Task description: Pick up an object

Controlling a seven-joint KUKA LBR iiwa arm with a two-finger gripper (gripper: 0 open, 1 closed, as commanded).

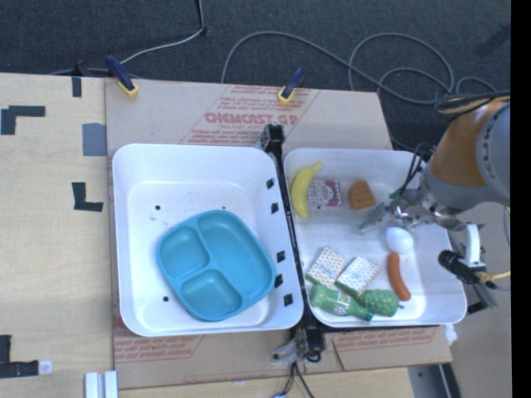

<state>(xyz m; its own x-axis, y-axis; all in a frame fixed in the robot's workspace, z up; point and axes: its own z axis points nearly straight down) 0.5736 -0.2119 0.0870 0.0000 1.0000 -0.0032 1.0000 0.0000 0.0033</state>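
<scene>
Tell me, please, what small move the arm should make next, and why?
Probably a short drop onto the white egg: the gripper sits just above and left of it in the right bin, with nothing visibly between its fingers.

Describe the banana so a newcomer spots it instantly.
Take the right bin, the one crowded with small items. Along its left wall, near the far corner, lies the banana. It is the sole yellow, curved thing there; the packet beside it is flat and pale.
</scene>
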